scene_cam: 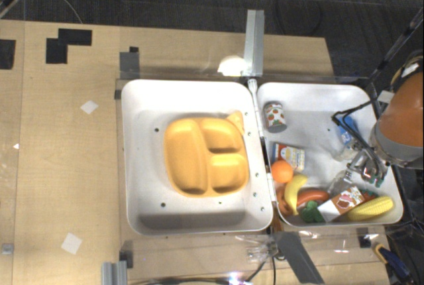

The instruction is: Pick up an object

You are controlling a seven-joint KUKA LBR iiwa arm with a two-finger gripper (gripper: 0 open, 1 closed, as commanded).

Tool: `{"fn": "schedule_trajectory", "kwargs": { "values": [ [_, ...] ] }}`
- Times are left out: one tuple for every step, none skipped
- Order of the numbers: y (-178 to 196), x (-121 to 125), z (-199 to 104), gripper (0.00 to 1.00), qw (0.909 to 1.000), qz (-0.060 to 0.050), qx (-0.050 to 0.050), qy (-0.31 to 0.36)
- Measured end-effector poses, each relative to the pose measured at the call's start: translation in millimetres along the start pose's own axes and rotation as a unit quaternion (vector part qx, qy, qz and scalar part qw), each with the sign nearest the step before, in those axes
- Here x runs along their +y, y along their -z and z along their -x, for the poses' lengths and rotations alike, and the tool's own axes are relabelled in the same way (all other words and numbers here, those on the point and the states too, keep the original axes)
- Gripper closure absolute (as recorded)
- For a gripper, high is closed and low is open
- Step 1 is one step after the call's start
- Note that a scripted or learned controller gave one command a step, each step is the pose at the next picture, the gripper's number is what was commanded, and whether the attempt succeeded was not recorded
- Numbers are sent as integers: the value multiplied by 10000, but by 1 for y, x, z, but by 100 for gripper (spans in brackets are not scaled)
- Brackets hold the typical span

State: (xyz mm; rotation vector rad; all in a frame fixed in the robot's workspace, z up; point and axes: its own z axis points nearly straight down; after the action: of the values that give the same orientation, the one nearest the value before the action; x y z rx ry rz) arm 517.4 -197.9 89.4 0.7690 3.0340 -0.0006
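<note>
Mostly, what you lose is the arm: it is cut off at the right edge, so you see just the orange band and the wrist leaning into the right bin. Its gripper hangs low over that bin's right side, near the small carton and the corn cob; I cannot tell how its jaws stand, nor whether anything sits between them. Crowded in the near corner are an orange, a banana, a red piece and a green piece, overlapping so their shapes blur. A can lies apart near the far wall. A yellow divided tray rests in the left bin.
</note>
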Motion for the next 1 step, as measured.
{"fn": "schedule_trajectory", "kwargs": {
  "values": [
    [14, 66, 52, 0, 9738, -6, 23, -2274]
  ]
}}
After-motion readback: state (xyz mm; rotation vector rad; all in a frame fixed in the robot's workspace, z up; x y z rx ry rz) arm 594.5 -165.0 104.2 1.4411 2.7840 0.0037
